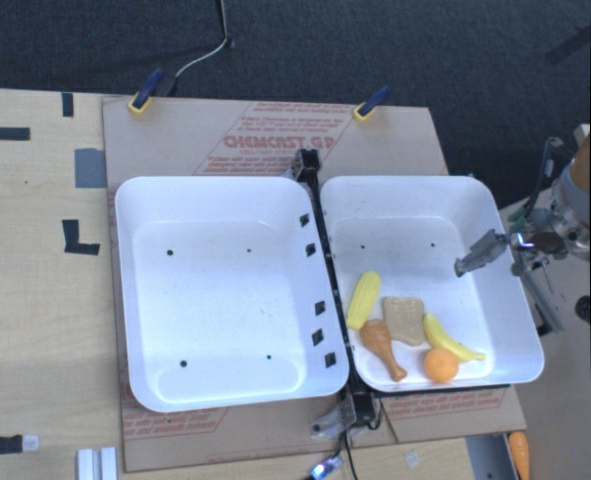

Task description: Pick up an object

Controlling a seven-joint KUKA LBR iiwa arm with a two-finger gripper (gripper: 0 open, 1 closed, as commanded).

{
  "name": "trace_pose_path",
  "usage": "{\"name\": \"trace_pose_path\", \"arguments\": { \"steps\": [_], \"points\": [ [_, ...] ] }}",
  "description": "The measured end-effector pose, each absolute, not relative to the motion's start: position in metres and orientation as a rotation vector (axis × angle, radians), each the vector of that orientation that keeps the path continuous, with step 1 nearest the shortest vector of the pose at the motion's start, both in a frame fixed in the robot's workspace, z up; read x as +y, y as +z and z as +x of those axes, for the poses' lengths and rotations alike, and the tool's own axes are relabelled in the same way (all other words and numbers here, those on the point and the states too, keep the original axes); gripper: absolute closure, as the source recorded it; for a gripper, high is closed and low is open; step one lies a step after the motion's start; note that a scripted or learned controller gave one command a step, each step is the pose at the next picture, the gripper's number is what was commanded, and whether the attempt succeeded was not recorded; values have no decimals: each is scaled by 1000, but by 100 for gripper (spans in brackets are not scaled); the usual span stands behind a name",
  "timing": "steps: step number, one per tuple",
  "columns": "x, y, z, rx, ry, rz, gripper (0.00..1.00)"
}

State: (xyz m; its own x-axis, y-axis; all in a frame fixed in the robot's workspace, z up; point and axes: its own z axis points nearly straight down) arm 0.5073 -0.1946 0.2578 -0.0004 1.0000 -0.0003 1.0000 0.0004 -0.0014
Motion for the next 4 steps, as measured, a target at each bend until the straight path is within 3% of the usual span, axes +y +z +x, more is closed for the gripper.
{"name": "trace_pose_path", "arguments": {
  "steps": [1, 2, 3, 4],
  "points": [
    [-177, 213, 483, -2218, 4, -2218, 0],
    [-177, 89, 482, -2215, 7, -2216, 0],
    [-177, 105, 483, -2218, 2, -2220, 100],
    [-88, 226, 485, -2236, -10, -2214, 100]
  ]
}}
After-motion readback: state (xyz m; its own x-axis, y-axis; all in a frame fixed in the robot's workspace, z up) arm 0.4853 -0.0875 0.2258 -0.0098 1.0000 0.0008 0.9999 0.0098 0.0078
